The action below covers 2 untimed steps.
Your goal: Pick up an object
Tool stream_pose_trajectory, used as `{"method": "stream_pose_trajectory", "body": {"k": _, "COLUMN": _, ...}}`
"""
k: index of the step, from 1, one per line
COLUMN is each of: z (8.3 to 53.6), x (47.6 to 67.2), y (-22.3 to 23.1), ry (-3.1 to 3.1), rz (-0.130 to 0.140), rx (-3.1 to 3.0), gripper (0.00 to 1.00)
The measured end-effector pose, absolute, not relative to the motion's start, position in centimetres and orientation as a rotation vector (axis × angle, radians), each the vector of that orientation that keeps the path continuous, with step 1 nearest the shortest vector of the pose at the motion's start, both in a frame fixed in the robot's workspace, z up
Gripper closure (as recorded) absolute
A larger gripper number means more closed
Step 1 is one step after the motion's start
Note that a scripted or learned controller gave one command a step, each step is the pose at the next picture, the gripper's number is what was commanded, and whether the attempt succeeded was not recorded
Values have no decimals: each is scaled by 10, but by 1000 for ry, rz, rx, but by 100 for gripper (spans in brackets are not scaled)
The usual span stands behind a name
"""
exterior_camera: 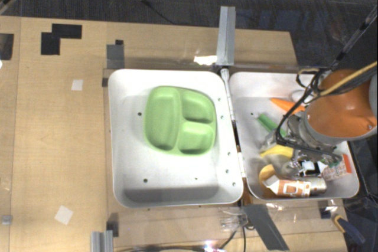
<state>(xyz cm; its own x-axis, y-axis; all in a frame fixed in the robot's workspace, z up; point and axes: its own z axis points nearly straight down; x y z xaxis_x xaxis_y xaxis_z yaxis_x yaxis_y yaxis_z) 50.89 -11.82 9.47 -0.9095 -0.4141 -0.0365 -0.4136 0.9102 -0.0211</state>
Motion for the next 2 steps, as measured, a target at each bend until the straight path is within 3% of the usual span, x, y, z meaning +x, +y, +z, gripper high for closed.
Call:
{"method": "stream_pose_trajectory", "body": {"k": 1, "z": 91, "x": 569, "y": -96, "ry": 3068, "rz": -8, "rx": -563, "gripper": 0}}
{"method": "stream_pose_trajectory", "body": {"k": 2, "z": 107, "x": 574, "y": -94, "ry": 3050, "rz": -11, "rx": -559, "gripper": 100}}
